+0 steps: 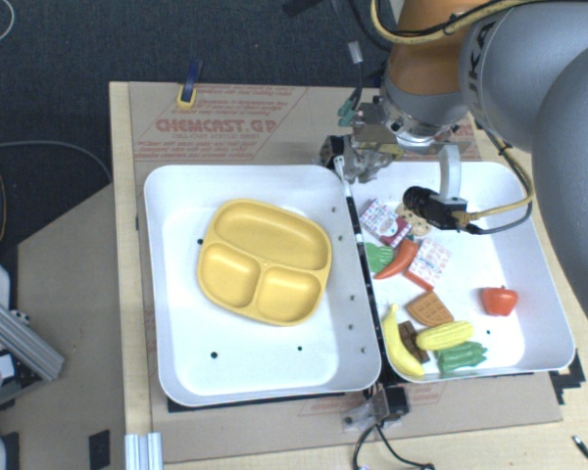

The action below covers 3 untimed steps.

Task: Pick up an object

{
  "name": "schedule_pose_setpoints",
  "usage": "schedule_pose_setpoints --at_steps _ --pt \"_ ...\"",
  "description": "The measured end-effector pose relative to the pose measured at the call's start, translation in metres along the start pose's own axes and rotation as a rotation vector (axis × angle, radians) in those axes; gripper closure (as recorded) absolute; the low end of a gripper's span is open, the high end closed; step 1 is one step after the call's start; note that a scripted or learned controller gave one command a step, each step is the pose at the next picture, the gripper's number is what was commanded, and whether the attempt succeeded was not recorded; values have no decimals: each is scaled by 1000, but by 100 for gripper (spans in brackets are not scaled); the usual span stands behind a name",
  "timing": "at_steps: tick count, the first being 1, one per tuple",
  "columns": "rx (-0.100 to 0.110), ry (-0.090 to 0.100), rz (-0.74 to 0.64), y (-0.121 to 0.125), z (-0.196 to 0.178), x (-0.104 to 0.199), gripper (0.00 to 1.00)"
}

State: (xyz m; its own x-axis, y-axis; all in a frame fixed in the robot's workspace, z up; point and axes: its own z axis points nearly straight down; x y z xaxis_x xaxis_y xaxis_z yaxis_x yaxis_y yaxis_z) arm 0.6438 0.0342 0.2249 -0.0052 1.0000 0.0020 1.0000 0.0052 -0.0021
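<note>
My gripper (357, 161) hangs at the far end of the wall between the two bins, above the back left corner of the right bin (539, 262). Nothing shows in its grasp. Just in front of it in the right bin lie a red and white packet (380, 217), a red pepper (402, 258) over a green piece (376, 258), and a checkered packet (433, 257). Nearer the front are a brown waffle (429, 309), a banana (399, 351), a corn cob (443, 336), a green pod (461, 357) and a red tomato (499, 301).
The left bin (176, 292) holds a yellow divided plate (265, 260). The grey arm and its orange band (441, 8) hang over the back right of the bench. A black fitting with a yellow cable (441, 208) hangs over the right bin.
</note>
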Motion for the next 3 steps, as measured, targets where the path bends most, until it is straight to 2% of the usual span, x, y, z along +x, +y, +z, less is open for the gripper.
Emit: schedule_pose_setpoints --at_steps 1,2,3 --pt "0 -1 2 -19 -10 32 100" --pt "1 -2 6 -13 8 27 100" --pt "-4 -1 5 -21 -10 31 100"
